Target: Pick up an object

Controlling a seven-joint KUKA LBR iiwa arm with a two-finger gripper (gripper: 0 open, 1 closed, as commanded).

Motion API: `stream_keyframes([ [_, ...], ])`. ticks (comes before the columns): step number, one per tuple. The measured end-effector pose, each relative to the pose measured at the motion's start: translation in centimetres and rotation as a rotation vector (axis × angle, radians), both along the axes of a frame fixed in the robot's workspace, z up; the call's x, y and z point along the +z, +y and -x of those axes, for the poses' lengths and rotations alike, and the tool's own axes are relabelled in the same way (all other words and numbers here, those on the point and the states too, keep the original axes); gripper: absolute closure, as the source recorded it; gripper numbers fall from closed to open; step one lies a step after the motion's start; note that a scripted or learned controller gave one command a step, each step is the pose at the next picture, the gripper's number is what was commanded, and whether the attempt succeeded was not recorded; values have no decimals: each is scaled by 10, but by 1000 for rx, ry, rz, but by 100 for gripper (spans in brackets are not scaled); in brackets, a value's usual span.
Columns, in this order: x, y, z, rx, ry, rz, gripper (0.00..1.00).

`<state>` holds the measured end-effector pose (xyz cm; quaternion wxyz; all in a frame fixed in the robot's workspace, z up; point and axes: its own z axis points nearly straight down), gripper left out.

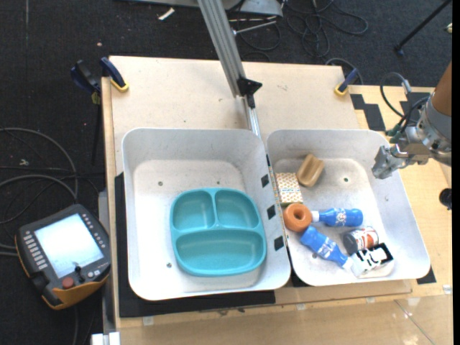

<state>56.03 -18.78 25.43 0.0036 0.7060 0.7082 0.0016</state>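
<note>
The right bin (399,192) holds a tan bread-like piece (310,169), a small patterned box (287,187), an orange ring (297,216), two blue bottles (340,218) (321,244) and a red, black and white item (369,249). The left bin (144,164) holds a teal divided tray (216,231). My gripper (383,165) hangs over the right bin's far right rim, away from the objects, with nothing seen in it.
A metal pole (224,38) slants down to the seam between the bins. Clamps sit at the bench's back corners (111,74) (346,81). A teach pendant (61,254) lies on the floor at left. Cables run near the arm at right.
</note>
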Motion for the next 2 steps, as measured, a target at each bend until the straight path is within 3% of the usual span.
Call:
stream_keyframes([
  [1,-1,0,-1,0,6,-2,100],
  [2,-9,52,-8,5,7,-4,100],
])
